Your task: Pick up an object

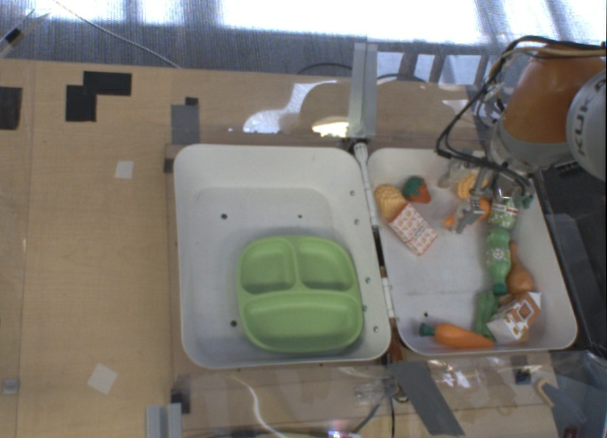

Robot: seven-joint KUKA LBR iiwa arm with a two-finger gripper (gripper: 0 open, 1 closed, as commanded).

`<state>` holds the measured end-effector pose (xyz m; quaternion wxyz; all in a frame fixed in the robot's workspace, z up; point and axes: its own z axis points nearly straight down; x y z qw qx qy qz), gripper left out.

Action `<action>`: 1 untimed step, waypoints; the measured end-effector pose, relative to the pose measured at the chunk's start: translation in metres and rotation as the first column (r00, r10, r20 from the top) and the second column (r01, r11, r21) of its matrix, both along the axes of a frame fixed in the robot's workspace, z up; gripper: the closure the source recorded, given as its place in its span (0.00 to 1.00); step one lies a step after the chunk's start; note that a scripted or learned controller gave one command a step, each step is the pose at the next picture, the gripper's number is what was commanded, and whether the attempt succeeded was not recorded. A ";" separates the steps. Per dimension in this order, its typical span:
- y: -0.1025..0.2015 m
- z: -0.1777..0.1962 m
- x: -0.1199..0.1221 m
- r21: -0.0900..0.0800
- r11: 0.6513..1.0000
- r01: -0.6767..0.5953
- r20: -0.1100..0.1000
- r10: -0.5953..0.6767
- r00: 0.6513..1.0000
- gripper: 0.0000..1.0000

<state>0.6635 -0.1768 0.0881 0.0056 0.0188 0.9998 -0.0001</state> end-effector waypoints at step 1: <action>-0.030 0.000 -0.027 -0.002 0.998 -0.056 -0.001 0.056 0.998 0.00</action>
